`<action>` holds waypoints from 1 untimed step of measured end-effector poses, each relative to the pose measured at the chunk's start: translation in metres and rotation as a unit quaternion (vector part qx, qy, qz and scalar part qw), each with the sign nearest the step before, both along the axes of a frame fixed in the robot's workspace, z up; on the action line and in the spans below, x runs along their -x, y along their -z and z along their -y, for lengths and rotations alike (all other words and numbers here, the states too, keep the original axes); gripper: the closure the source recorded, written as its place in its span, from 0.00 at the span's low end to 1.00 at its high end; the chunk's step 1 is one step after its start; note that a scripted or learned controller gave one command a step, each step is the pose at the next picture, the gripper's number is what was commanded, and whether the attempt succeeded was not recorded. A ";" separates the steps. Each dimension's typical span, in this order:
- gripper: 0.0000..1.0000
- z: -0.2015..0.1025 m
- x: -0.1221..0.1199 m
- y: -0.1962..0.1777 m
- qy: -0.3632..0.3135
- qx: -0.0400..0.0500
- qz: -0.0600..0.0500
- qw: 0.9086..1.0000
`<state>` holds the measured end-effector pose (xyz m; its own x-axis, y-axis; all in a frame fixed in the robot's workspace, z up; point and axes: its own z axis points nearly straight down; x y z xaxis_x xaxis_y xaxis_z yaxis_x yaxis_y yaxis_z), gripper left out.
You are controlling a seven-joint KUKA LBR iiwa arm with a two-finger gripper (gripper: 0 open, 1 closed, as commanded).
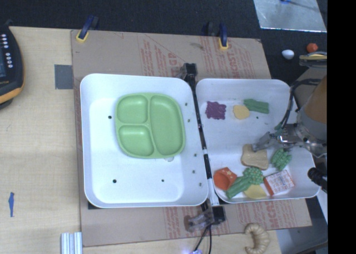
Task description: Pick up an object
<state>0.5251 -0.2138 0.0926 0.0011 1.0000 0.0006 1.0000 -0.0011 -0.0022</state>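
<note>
Pick not yet made: nothing is lifted.
The gripper [261,145] is reaching into the right bin [222,88], just above the toast piece [255,159]; I cannot tell its grip state.

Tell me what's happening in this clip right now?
A robot arm reaches in from the right, its gripper low in the right bin, just above a tan bread-slice toy. Other toy foods lie around: purple grapes, a red pepper, broccoli. Nothing is visibly held. The left bin holds a green divided plate.
</note>
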 end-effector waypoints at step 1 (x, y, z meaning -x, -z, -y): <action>0.00 -0.032 -0.091 -0.001 -0.006 0.000 0.004 1.000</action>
